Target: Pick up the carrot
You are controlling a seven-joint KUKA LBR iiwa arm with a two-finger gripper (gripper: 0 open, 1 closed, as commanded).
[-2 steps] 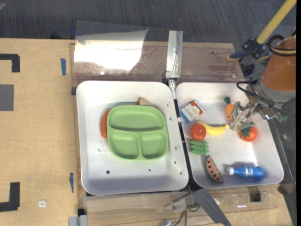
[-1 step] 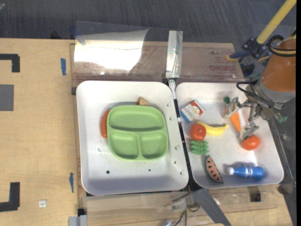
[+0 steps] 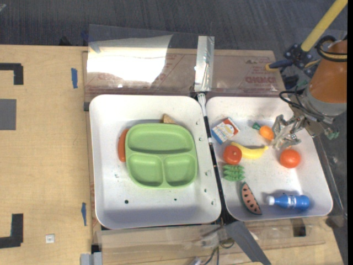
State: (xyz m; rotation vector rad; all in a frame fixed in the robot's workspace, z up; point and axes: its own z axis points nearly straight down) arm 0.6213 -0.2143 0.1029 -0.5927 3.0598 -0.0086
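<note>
1. The claw (image 3: 287, 132) hangs low over the back part of the right bin (image 3: 322, 173), at the end of the grey arm with its orange band (image 3: 330, 79). From this slant I cannot tell whether the claw is spread or pressed together, and nothing can be seen pinched in it.
2. The carrot (image 3: 265, 132) lies on the bin floor just beside the claw, on its view-left side, with its green top pointing away from the claw. Whether the claw touches it cannot be made out.
3. A banana (image 3: 251, 150) lies near the claw, in front of it and to view-left, just in front of the carrot.
4. An orange-red ball (image 3: 290, 158) sits just in front of the claw, close beneath it in the view.
5. A red tomato (image 3: 232, 154) rests at the far end of the banana, further view-left of the claw.
6. A small carton (image 3: 224, 130) stands beyond the carrot, well to view-left of the claw, near the wall between the bins.
7. A green leafy piece (image 3: 233, 173) lies just in front of the tomato.
8. A watermelon slice (image 3: 251, 198) and a blue bottle (image 3: 290, 202) lie at the front of the same bin, well apart from the claw.
9. The left bin (image 3: 105, 164), far view-left of the claw, holds a green divided plate (image 3: 161, 154) with a red-orange item (image 3: 121, 146) tucked at its far edge.
</note>
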